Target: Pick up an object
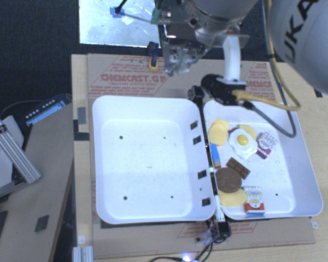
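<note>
We see the gripper point(176, 64) hanging at twelve o'clock above the cardboard sheet point(131, 79), beyond both bins' far rims — whether it is open or closed we cannot tell. The left bin point(106, 109) is smooth white plastic with rounded corners. In the right bin point(309, 192) lie a glossy fried egg point(243, 141), a round brown cookie point(227, 180) and a small carton point(254, 200) — clustered at its nine o'clock side.
</note>
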Motion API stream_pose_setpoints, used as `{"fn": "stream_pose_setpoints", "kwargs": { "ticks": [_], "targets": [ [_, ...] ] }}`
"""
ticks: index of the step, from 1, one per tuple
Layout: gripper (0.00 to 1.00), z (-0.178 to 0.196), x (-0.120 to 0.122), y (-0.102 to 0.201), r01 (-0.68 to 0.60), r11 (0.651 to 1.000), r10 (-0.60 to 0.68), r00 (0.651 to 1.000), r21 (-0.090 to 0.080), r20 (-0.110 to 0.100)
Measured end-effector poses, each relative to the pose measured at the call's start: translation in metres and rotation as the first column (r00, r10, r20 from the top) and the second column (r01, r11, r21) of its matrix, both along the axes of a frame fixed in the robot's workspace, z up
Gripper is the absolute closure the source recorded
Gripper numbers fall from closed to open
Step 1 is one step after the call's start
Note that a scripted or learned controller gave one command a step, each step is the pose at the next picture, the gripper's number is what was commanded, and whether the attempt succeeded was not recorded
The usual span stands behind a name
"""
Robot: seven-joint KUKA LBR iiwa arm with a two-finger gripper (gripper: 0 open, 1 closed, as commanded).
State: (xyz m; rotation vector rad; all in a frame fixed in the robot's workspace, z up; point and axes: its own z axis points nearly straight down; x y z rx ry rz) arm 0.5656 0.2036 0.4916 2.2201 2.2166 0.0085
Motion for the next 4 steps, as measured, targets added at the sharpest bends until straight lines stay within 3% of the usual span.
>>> {"fn": "stream_pose_setpoints", "kwargs": {
  "ticks": [1,2,3,4],
  "targets": [
    [1.0,0.043,0.085,-0.003,-0.001,1.0,0.001,1.0,0.0,0.004],
    [1.0,-0.057,0.104,-0.072,0.004,1.0,-0.004,1.0,-0.004,-0.013],
    [1.0,-0.252,0.066,-0.024,-0.008,1.0,0.008,1.0,-0.003,-0.022],
    [1.0,-0.068,0.087,0.034,-0.011,1.0,0.011,1.0,0.008,0.014]
  ]
}}
